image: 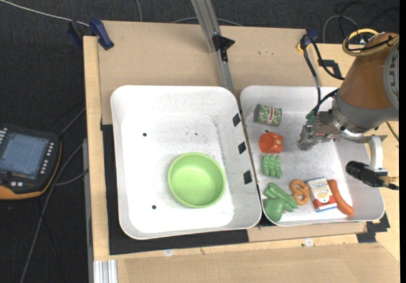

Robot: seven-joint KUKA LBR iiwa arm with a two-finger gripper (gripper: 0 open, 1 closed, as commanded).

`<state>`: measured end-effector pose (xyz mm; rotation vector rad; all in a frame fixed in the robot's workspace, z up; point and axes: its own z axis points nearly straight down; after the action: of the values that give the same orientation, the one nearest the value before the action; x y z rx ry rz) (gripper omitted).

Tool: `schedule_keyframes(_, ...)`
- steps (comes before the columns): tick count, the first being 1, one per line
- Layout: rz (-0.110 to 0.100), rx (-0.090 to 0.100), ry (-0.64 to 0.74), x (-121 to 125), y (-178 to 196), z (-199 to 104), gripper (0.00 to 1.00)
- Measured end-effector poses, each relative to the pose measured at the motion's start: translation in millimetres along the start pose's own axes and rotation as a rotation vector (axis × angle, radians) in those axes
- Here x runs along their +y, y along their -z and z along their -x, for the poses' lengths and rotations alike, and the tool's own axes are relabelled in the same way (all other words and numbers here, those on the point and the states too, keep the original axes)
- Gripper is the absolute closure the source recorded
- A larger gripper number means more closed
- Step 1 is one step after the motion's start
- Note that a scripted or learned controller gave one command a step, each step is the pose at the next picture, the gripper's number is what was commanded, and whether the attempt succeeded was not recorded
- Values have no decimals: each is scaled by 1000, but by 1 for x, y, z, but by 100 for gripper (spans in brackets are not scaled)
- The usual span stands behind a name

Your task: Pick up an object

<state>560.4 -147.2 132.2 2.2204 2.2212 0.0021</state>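
My forearm carries a broad orange band (371, 69) above a pale grey wrist housing (363, 112). Below that sits my small grey metal two-finger gripper (307, 139). A black cylindrical fitting (363, 172) on a white bracket juts out beside the wrist.

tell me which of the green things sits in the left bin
The round green bowl. It lies alone in the left bin; the other green items are in the right bin.

A small tin with a green-and-white label (268, 114) lies on its side in the right bin; below it sit a red tomato-like toy (271, 143), a green ridged block (271, 165), a pretzel (299, 191) and a juice carton (321, 193).
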Motion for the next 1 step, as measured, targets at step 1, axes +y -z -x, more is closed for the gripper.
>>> schedule_keyframes(1, 3, -1, 1, 2, 53, -10, 100)
